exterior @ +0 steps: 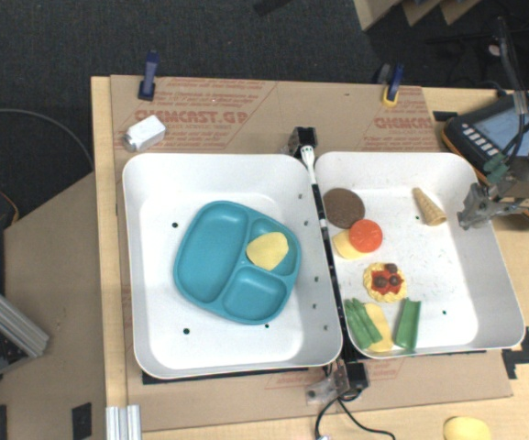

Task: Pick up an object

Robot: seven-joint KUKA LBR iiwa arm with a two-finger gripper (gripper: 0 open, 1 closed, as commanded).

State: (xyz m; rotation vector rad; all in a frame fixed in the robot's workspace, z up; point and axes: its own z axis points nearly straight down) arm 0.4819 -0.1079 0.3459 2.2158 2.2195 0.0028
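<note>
The right bin [484, 273] holds toy food: a brown round cookie [342, 206], a red tomato slice [367, 236] overlapping a yellow piece [345, 245], an ice-cream cone [429, 205], a small fruit tart [385, 281], and green bean pieces [365, 324] near the front wall. In the left bin [154, 200] lies a teal divided plate [218, 269] with a yellow chip [268, 250] in one compartment. My gripper [471, 213] hangs at the right bin's right rim, just right of the cone, touching none of the food.
The arm's grey wrist [512, 191] reaches in from the right over a dark device [479, 134]. A white block [145, 133] lies on the cardboard behind the left bin. Blue clamps [148, 76] hold the board's back edge. A yellow object [466, 428] rests in front of the bench.
</note>
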